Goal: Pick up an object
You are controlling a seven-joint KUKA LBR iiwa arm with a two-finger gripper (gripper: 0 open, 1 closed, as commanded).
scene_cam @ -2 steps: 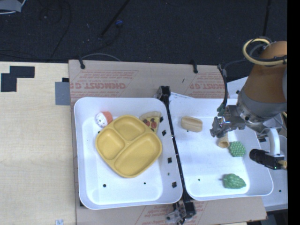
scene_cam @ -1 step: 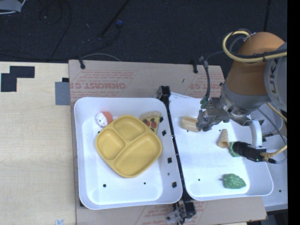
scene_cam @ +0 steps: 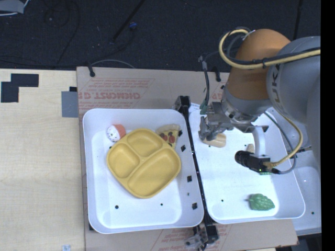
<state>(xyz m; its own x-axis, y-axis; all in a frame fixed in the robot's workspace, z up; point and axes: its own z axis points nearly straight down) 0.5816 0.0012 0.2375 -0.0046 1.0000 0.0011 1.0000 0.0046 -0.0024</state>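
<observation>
Camera view looks down on two white bins, and I take the divider [scene_cam: 191, 156] between them as my landmark. Right of the divider, in the right bin [scene_cam: 230, 203], the gripper [scene_cam: 209, 135] hangs low over the bin's upper left part, close to the divider. A small tan piece [scene_cam: 219, 140] lies just beside or under the gripper's tip; it seems to be the thing aimed at, since the arm [scene_cam: 261, 72] is bent steeply down over it. Whether the piece is held, I cannot tell: the wrist hides the tip from above, and the gripper's state is not readable. Further right and lower, well apart from the gripper, a green lump [scene_cam: 260, 202] sits near the bin's bottom corner, probably left where it fell.

Left of the divider, the left bin [scene_cam: 99, 203] holds a yellow tray [scene_cam: 144, 163] lying flat in the middle. Above the tray, touching its rim, are a pizza slice toy [scene_cam: 168, 135], nearer the divider, and a red-and-white ball [scene_cam: 115, 133], further off. They look loosely scattered, as bin stock would be.

My guess is the grasp is in hand, not finished.
</observation>
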